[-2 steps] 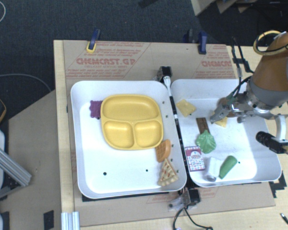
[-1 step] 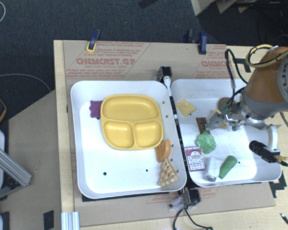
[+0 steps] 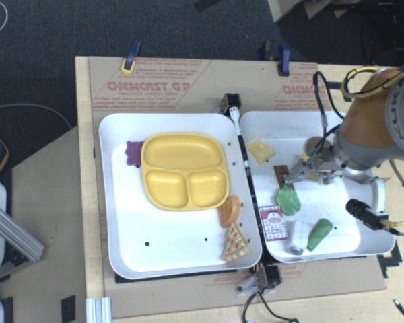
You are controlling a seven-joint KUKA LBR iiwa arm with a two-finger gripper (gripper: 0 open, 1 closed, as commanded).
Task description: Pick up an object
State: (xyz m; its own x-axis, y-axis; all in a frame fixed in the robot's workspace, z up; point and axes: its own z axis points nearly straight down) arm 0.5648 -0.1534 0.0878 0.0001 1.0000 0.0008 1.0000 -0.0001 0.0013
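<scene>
**A:** Where do we stand? Our gripper (image 3: 308, 169) hangs over the right bin (image 3: 343, 249), right of centre in the frame, low above the bin floor.

**B:** And whether its grip is released or clenched, we cannot tell; the wrist hides that from above. Nothing shows as grasped.

**A:** So which object do we go for? The nearest is the round green piece (image 3: 288, 200), just below and left of the gripper. A small brown block (image 3: 281, 174) lies just left of it.

**B:** We judge the round green piece the best target: it sits apart from the bin wall. The pale yellow piece (image 3: 260, 151) higher up is thin and near the wall, which looks harder.

**A:** The long green piece (image 3: 319, 234) at the lower part of the bin touches or nearly touches a clear cup (image 3: 299, 235), and the red card (image 3: 273, 222) lies flat. We would leave those.

**B:** Then we should centre over the round green piece, come straight down, and close across its narrower side. The risk, as we see it, is nudging the brown block or letting the rounded shape slip out.

**A:** And the left bin (image 3: 121, 200), with the yellow divided tray (image 3: 186, 170), we leave alone.
</scene>
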